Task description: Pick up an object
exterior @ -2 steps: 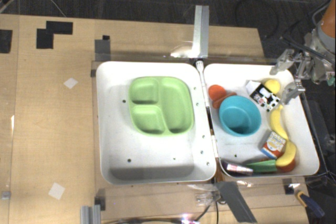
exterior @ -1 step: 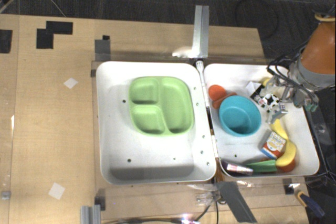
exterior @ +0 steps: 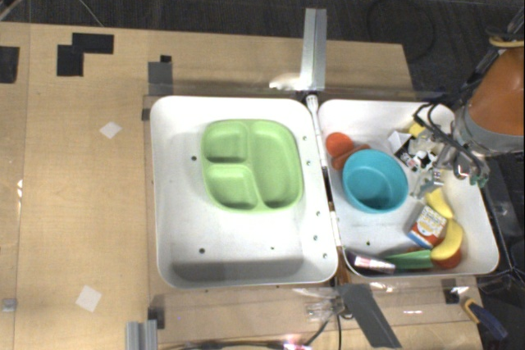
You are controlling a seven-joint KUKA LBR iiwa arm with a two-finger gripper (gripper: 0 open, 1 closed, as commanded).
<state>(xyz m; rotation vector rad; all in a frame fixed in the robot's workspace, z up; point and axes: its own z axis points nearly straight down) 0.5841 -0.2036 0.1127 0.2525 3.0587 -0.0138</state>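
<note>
bins (exterior: pixel 164 201): 2 | green tray (exterior: pixel 250 165): 1 | blue bowl (exterior: pixel 375 180): 1 | banana (exterior: pixel 447 235): 1

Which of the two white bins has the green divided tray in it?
The left bin. It holds the green divided tray; the right bin holds the blue bowl.

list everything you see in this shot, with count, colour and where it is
bins: 2, white, side by side on the bench
tray: 1, light green, three compartments, middle of the left bin
bowl: 1, blue, upright, middle of the right bin
ball: 1, orange-red, beside the bowl at its upper left
banana: 1, yellow, near the right bin's lower right corner
carton: 1, white, orange and blue, beside the banana
green stick: 1, green, along the right bin's lower edge
tube: 1, white and pink, left of the green stick
bench: 1, light wood
arm: 1, grey and orange, over the right bin's right side
pincer: 1, dark, low beside the bowl
</note>
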